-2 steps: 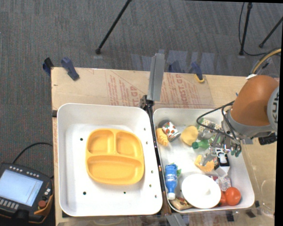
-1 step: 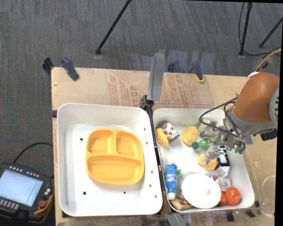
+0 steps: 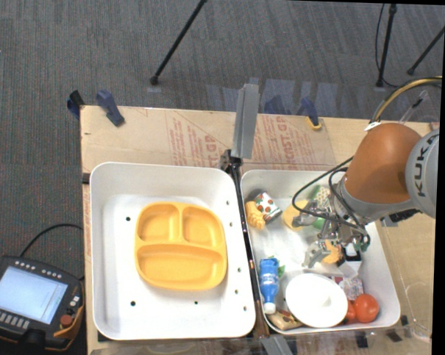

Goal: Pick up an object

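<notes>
Gripper hanging low in the right bin just above the white plate, blue bottle lying left of the plate, fingers too hidden to tell

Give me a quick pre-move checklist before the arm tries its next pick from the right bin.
1. Gripper over the right bin: ok.
2. Object seen between the fingers: cannot tell, clutter hides them.
3. Targets within the bin, such as the blue bottle, white plate and red ball: ok.
4. Objects spaced apart for a clean grasp: not ok, they crowd together.
5. Yellow divided tray lies flat in the left bin: ok.
</notes>
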Controlling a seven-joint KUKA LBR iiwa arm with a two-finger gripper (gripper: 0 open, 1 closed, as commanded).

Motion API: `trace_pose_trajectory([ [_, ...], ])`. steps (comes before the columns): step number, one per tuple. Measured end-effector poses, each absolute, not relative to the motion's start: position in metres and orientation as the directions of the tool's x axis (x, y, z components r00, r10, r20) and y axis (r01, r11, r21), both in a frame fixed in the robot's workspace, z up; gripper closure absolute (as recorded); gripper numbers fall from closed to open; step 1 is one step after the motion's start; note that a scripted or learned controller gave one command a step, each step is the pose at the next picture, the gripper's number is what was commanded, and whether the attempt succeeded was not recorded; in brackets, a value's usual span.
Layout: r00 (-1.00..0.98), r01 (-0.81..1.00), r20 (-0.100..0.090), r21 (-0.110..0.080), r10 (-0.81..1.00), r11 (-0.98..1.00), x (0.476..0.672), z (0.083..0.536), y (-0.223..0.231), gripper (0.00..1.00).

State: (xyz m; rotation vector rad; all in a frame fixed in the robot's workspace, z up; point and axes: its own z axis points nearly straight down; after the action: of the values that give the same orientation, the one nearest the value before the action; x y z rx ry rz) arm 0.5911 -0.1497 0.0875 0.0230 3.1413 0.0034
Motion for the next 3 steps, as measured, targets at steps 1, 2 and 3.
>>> trace_pose_trajectory([
  [1, -1.0, 0.011, -0.003, 0.002, 0.011, 1.0, 0.631, 0.088, -0.117, 0.0],
  [2, -0.993, -0.114, 0.0, 0.013, -0.114, 0.993, 0.588, 0.087, -0.171, 0.0],
  [3, -0.99, -0.142, -0.005, 0.0, -0.142, 0.99, 0.624, 0.089, -0.209, 0.0],
])
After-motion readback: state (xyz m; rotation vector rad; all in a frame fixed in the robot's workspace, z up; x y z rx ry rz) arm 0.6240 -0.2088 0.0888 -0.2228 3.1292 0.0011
